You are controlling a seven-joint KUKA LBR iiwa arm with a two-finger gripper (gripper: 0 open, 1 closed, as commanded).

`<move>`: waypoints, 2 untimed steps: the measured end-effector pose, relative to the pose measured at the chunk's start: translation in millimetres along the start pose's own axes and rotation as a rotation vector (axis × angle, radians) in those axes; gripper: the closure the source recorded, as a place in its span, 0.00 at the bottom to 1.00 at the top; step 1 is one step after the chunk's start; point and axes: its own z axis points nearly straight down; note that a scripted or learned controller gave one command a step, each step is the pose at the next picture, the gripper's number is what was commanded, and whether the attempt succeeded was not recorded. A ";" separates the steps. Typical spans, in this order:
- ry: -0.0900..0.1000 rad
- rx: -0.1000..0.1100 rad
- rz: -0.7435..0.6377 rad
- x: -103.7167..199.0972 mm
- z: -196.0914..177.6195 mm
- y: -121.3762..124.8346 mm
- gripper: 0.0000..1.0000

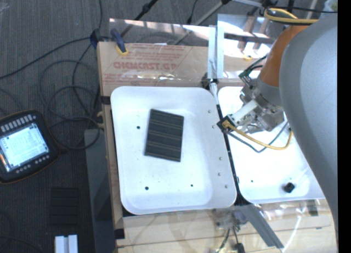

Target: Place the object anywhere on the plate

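Note:
A dark ribbed rectangular plate (164, 135) lies flat near the middle of the left bin (131, 191), slightly tilted. A small black object (289, 187) rests on the floor of the right bin (263, 191), near its front right corner. The gripper (249, 121) hangs over the left part of the right bin, close to the divider between the two bins. It is well behind and to the left of the small black object and to the right of the plate. Nothing is seen in its grasp.
The grey arm with its orange band (285, 43) covers the right side of the right bin. A yellow cable (263, 146) loops below the wrist. A cardboard sheet (153, 65) lies behind the left bin. A teach pendant (22, 146) sits on the floor at left.

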 end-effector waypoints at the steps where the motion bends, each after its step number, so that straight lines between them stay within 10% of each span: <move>1: 0.002 -0.002 0.266 19.4 -71.0 -68.3 1.00; 2: 0.001 -0.002 0.267 19.3 -70.9 -68.2 0.00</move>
